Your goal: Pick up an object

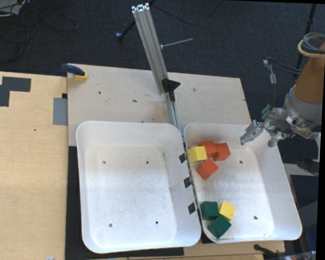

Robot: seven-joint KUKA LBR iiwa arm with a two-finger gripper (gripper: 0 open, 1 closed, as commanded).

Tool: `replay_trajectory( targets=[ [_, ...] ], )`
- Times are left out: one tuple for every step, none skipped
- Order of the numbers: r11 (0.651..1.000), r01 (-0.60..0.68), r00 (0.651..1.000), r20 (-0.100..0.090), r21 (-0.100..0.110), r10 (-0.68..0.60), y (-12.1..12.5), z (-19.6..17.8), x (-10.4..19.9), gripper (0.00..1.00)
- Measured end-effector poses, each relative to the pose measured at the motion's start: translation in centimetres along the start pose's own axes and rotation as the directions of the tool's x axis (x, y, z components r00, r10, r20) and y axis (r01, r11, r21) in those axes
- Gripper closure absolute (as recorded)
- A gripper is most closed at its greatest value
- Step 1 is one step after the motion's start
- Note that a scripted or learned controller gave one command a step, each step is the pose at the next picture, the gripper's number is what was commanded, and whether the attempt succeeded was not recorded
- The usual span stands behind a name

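I see the gripper (263, 134) over the right bin (279, 187), near its far edge. Its 2 fingers (250, 133) are spread apart with nothing between them. 3 orange blocks (214, 151) and 1 yellow block (197, 153) lie clustered left of the fingers, apart from them. 2 green blocks (210, 210) and a second yellow block (227, 210) sit well apart, toward the near edge.

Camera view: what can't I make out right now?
- Gripper: small, too blurred to judge its opening.
- Arm: cut off by the right edge.
- Green blocks: pressed together against a yellow block; their touching faces are hidden.
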State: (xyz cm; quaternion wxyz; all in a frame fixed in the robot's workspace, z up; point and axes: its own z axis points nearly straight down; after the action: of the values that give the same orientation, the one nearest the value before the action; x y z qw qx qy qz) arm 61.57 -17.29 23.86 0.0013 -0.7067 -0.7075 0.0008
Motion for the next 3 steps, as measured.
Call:
replay_trajectory(
  targets=[
    [1.000, 0.001, 1.000, 0.000, 0.000, -0.001, 0.0, 0.0, 0.0, 0.00],
    [1.000, -0.001, 1.000, -0.001, 0.006, 0.001, 0.5, 6.2, -0.2, 0.00],
    [1.000, -0.001, 1.000, -0.001, 0.005, 0.001, 0.1, 10.7, 0.1, 0.00]
  ],
)
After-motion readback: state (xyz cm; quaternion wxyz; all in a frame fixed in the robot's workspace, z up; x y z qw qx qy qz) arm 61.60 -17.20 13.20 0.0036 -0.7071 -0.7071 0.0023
